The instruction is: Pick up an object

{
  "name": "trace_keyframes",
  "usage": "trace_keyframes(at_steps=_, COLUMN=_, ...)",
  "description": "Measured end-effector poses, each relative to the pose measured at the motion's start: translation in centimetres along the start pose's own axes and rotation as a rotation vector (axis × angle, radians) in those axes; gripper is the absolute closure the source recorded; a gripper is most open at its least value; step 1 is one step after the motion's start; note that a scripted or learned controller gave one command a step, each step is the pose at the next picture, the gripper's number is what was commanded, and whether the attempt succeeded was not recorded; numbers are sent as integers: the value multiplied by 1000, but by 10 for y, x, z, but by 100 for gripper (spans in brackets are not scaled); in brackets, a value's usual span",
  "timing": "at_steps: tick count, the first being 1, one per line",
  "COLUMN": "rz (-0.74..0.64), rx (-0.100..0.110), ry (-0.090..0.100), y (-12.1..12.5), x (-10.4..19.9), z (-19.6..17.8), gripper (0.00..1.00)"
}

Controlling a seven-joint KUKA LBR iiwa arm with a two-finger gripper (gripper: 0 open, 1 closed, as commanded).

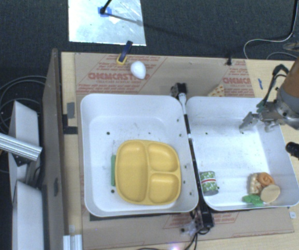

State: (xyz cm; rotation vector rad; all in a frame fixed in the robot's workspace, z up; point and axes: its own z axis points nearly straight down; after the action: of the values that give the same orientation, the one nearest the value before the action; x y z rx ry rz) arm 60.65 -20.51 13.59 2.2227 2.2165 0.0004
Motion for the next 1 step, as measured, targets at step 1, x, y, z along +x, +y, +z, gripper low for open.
trace_keyframes(at_steps=1, rz=-2, rx=7, ry=5, y=-76, x=29, z=54, gripper=0)
